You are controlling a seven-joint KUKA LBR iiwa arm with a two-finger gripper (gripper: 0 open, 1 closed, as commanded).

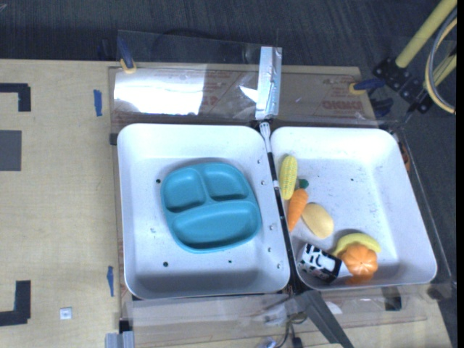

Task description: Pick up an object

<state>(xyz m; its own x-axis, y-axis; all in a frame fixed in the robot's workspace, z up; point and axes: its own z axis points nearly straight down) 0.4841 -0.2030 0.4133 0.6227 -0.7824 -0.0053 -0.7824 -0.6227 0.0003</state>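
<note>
Overhead slanted view of a pale wooden bench [51, 209] standing on dark grey carpet floor [217, 6], with black tape marks [17, 97] on the wood far left of everything else. My landmark is a blue plastic tray with three compartments [210, 205], lying flat in the middle of the left shallow white bin [134, 194]. Behind the tray, past the bin's far rim, a clear plastic sheet [181, 85] catches the light. To the tray's right sits the right shallow white bin [377, 158], its wall touching the left bin's. All the things I could pick lie there. Nearest the tray is a yellow toy corn cob [288, 174], its long axis running from far to near. Just nearer the camera, an orange toy carrot [296, 209] touches it, green top by the cob, pointed tip towards the near rim and slightly towards the tray. Beside the carrot, farther from the tray, rests a pale yellow oval toy [317, 220]. Farther still, in the near right corner, a yellow toy banana [357, 241] curves over a round orange fruit [360, 262], with a small black-and-white object [319, 261] just on the tray side of them. I cannot tell whether my pincer is open or closed.
</note>
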